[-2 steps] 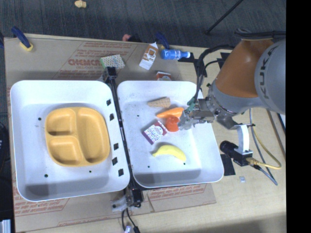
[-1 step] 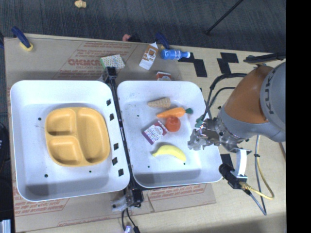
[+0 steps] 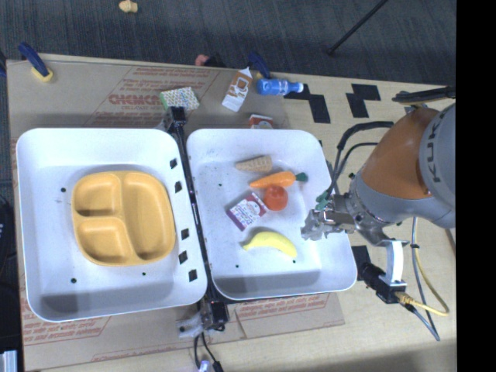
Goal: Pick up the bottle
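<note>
Your bottle (image 3: 277, 87) lies on its side on the cardboard-covered bench (image 3: 101, 84), beyond the far rim of the right bin (image 3: 232, 142). It is a small blue plastic cylinder with a paler end pointing right, and nothing touches it. Just left of it a small white and brown carton (image 3: 237, 91) lies flat on the cardboard.

Inside the right bin you have 5 items near the middle: a tan wedge like a cone or bread piece (image 3: 254, 163), an orange carrot with a green tip (image 3: 273, 180), a round red tomato-like piece (image 3: 277, 198) touching the carrot's underside, a maroon and white packet (image 3: 246, 210) lying tilted, and a smooth yellow banana (image 3: 270, 242) nearest you.

The gripper (image 3: 316, 222) sits low at the right bin's right side, well apart from the bottle. I cannot tell how it is set; nothing is visibly held.

The left bin (image 3: 31, 208) holds a yellow plastic plate with 3 compartments (image 3: 122, 216), rounded at the corners and glossy.
</note>
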Tool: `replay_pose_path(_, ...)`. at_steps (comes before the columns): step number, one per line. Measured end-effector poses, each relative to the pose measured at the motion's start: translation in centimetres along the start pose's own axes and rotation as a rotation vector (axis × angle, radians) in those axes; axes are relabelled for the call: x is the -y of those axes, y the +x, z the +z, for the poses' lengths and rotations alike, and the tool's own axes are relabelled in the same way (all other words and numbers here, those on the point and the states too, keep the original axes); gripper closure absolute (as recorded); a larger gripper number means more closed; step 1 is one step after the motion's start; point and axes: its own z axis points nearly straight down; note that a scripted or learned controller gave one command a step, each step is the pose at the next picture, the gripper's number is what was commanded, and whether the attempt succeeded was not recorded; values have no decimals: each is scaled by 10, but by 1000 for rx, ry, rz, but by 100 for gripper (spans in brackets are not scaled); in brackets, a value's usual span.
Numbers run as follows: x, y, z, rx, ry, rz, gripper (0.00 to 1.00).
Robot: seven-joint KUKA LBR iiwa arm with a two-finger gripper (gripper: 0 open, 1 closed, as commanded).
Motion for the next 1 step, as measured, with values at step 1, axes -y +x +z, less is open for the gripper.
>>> replay_pose_path(1,4,29,-19,3,-4,-59,100)
